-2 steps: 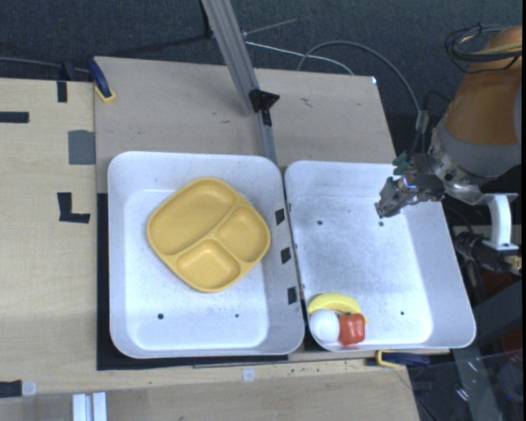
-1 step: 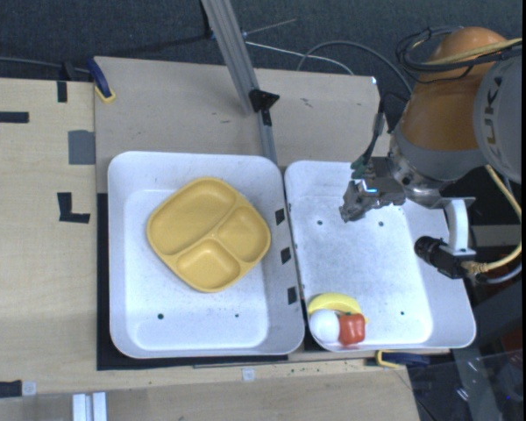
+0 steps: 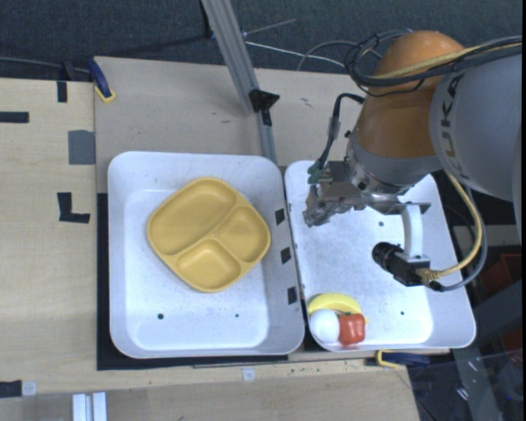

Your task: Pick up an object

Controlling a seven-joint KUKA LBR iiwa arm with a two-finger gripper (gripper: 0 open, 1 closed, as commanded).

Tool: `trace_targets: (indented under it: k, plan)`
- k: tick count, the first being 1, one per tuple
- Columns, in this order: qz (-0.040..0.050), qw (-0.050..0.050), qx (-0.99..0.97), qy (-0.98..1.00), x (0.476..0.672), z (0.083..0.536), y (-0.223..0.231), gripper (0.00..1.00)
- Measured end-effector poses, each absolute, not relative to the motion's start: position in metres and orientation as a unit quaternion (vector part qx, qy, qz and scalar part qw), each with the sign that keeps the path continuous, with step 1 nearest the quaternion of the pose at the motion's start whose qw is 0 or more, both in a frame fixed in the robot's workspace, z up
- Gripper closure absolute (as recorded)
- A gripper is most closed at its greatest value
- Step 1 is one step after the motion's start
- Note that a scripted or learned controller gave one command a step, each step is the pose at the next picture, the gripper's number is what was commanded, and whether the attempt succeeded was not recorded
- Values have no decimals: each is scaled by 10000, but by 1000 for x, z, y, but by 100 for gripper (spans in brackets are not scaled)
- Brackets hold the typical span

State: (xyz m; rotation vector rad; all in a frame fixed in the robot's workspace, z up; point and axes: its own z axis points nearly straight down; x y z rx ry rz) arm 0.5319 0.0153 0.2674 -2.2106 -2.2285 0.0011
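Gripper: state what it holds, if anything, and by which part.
Nothing is seen held. The gripper hangs over the right bin floor near its left wall, apart from the yellow, white and red toy at the near edge.

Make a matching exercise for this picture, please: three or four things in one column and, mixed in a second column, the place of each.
Things:
1. yellow divided plate
2. small yellow, white and red toy
3. end effector
4. blue clamp

Places:
A. near corner of the right bin
B. middle of the left bin
C. on the bench, beyond the left bin
D. over the far left part of the right bin

Pairs: 1-B, 2-A, 3-D, 4-C
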Motion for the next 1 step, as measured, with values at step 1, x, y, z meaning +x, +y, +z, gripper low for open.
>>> trace_targets:
  k: [1]
  plan:
    - [14,15,-7050,-7092,522,247,60,100]
